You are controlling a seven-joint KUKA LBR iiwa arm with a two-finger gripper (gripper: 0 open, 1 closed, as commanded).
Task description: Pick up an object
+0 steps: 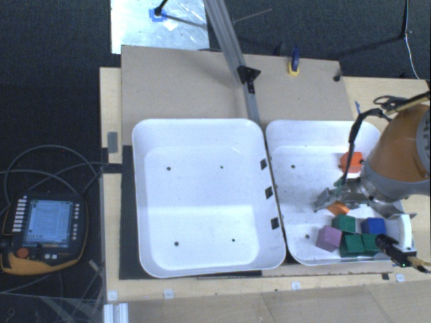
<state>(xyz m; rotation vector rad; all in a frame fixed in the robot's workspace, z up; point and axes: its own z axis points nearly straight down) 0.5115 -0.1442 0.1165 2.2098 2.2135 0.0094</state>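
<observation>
Blocks lie clustered in the right bin (296, 147), toward its near right corner: two green blocks (353, 242), a blue block (372, 226), a purple block (328, 237), and an orange block (351, 160) farther back, partly behind the arm. Largest item is the worktop (182, 79), bearing the left bin (202, 194) beside the right one. The arm (401, 157) reaches in over the right bin. The claw (331, 199) hangs low just above the blocks; released or clenched cannot be told. A handheld control pad (44, 234) rests beside the worktop.
</observation>
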